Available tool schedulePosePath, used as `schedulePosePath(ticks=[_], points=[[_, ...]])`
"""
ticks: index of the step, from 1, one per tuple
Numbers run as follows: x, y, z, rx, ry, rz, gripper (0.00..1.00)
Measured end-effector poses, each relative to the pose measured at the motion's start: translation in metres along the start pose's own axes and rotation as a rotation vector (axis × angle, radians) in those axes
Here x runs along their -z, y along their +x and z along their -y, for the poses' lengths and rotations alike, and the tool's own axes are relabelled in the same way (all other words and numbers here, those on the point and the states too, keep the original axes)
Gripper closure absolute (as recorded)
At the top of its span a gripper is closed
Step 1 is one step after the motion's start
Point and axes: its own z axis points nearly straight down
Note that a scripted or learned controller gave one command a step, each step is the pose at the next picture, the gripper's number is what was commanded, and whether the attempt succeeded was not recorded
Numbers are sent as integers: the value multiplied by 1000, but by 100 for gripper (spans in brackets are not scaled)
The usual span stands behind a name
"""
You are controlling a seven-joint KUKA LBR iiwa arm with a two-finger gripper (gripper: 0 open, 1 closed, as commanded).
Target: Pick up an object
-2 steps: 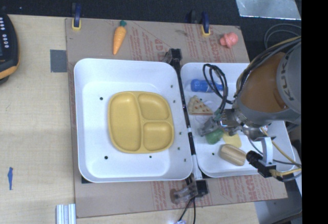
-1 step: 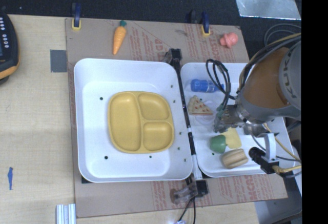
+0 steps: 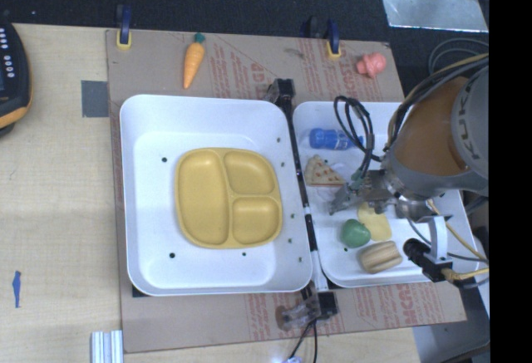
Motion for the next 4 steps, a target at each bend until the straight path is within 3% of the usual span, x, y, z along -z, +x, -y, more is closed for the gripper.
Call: schedulePosePath(ticks=[1,2,3,4], points=[[-17,-51,-79,0,-7,2,0],[7,-119,-103,-5,-6,3,0],[-20,-56,-20,-1,10,-8,0],[-19,-23,23,-1,6,-5,0]])
